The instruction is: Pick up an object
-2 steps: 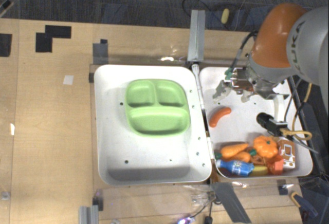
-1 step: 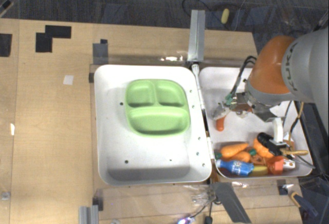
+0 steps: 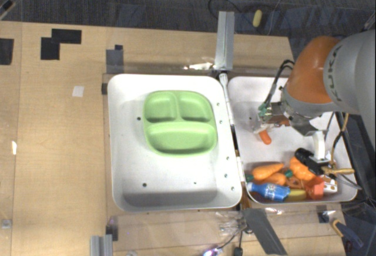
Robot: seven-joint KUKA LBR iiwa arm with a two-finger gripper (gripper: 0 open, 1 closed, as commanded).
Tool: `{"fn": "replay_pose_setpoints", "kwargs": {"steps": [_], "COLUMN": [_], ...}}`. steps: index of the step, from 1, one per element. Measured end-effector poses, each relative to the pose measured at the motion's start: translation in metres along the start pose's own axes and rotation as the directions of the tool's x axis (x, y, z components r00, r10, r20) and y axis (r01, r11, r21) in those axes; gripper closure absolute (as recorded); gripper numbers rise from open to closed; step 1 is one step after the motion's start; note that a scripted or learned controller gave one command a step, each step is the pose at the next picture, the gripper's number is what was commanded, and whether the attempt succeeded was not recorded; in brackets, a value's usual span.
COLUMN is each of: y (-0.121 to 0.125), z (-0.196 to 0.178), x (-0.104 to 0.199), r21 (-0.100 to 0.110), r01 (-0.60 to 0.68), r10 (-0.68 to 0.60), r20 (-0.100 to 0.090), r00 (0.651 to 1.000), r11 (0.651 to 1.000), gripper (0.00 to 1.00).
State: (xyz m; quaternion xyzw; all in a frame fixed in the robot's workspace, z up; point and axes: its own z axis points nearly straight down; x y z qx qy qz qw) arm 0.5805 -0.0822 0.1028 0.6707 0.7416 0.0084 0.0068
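I see my gripper [image 3: 265, 123] low in the right bin [image 3: 247, 93], near the middle. A small orange piece [image 3: 266, 138] lies just under it, at about 6 o'clock from the tips, almost touching. Its long side seems to run from 11 to 5 o'clock. I cannot tell if the gripper is shut or apart, and nothing shows gripped. The other toys [image 3: 288, 181] sit in a heap at 5 o'clock, along the near wall. I think a short drop toward 6 o'clock is next.
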Motion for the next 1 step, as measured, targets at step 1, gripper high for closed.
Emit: {"fn": "replay_pose_setpoints", "kwargs": {"steps": [1], "y": [0.0388], "z": [-0.0941], "x": [0.0361], "r21": [0.015], "r01": [-0.002], "r10": [0.002], "r20": [0.001], "r00": [1.0], "r11": [1.0], "gripper": [1.0]}}
